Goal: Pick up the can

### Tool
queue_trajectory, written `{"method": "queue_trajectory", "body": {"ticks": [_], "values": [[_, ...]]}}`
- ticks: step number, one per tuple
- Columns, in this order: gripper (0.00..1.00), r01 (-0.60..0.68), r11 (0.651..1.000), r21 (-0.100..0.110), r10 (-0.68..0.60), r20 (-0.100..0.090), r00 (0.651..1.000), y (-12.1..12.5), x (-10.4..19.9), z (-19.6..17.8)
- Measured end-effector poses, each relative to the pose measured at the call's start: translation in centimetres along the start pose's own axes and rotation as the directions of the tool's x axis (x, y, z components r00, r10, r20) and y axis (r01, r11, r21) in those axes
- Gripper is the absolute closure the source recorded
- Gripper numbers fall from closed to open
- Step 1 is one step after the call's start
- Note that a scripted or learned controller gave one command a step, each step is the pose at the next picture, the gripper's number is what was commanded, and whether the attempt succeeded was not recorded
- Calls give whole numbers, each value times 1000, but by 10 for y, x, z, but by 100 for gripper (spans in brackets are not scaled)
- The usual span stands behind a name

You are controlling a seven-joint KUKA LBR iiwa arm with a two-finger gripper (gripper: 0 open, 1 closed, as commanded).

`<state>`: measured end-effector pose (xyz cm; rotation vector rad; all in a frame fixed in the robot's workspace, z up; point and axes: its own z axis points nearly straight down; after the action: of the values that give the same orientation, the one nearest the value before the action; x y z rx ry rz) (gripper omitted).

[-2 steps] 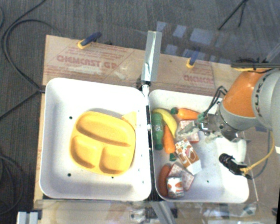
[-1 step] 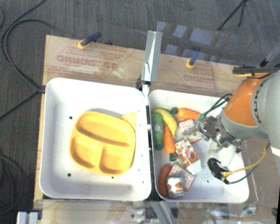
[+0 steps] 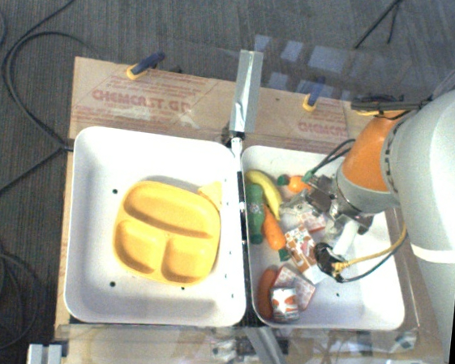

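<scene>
Camera view, from above the desk: the grey arm's claw (image 3: 318,222) hangs low over the right bin (image 3: 377,304), among a jumble of toy food — a banana (image 3: 264,191), a carrot (image 3: 273,230) and small printed packets (image 3: 300,247). Whether its fingers are spread or closed cannot be told; they are lost against the clutter. The can (image 3: 267,292), reddish and lying near the bin's front wall beside a crumpled carton (image 3: 290,293), sits apart from the claw and looks untouched. Nothing appears lifted — the pick seems yet to be made. A yellow tray (image 3: 169,232) rests in the left bin (image 3: 85,283).
</scene>
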<state>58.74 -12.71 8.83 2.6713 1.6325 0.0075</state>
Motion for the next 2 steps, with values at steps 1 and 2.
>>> {"method": "queue_trajectory", "body": {"ticks": [1, 2], "values": [[0, -306, 952, 3, 306, -8, 952, -31, -37, 0], [100, -303, 953, 8, 303, -8, 953, -30, -36, -7]]}}
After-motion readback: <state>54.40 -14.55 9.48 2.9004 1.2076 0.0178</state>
